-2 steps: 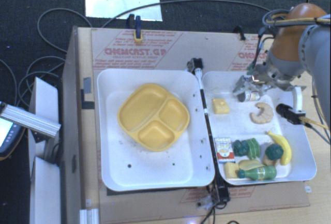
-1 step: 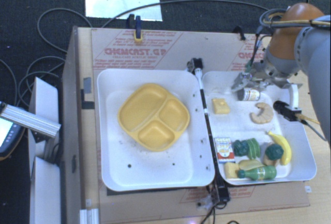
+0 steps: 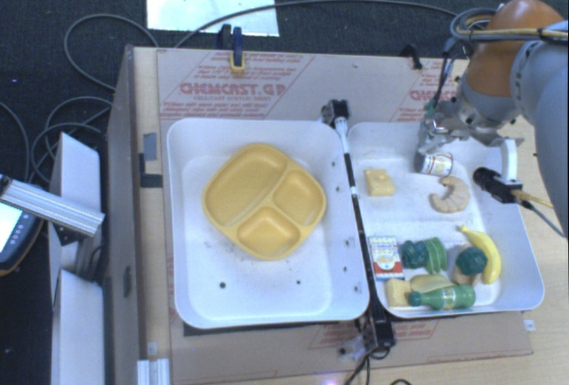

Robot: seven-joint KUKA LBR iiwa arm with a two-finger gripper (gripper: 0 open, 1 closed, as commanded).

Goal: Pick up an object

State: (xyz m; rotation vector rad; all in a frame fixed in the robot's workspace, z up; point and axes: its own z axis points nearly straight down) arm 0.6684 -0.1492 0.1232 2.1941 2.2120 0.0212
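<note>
Arm reaches in from right; gripper (image 3: 433, 143) sits low over the right bin (image 3: 524, 285), far end, touching or just above a small can (image 3: 437, 164) lying on its side. Can't tell the finger state, so can't tell if it's gripped. Near it: pale cheese wedge (image 3: 380, 183), curved croissant (image 3: 452, 194). Near end: banana (image 3: 481, 250), green broccoli (image 3: 472, 262), green bottle (image 3: 442, 296), small red-white carton (image 3: 384, 253). Left bin (image 3: 196, 285) holds a glossy yellow tray (image 3: 265, 200) with three compartments, set diagonally. Cardboard covers the worktop (image 3: 293, 81).
</note>
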